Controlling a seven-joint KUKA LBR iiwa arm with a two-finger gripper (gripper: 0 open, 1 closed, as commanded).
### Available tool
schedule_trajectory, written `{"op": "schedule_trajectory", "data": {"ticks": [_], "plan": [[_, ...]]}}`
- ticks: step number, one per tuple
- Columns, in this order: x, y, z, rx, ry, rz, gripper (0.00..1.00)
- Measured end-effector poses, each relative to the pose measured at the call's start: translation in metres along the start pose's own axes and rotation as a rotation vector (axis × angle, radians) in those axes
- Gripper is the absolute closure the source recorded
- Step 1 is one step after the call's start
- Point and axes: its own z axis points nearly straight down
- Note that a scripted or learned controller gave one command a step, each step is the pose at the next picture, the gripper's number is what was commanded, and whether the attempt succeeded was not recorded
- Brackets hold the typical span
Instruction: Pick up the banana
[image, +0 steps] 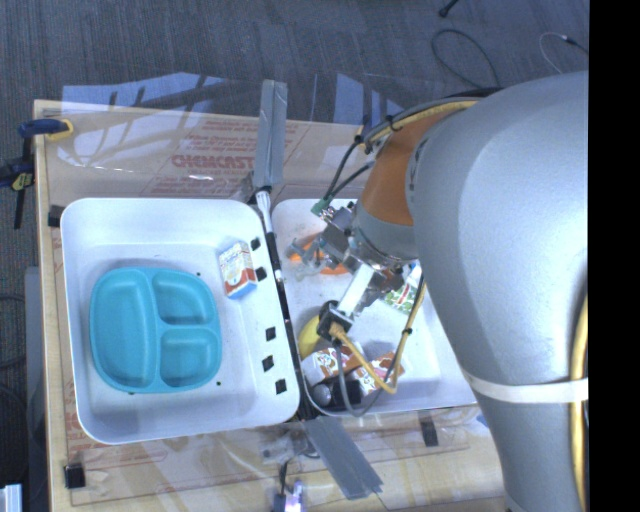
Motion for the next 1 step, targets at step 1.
{"op": "schedule_trajectory", "data": {"ticks": [1], "plan": [[0.0, 0.0, 0.0, 0.0, 0.0, 0.0, 0.0]]}}
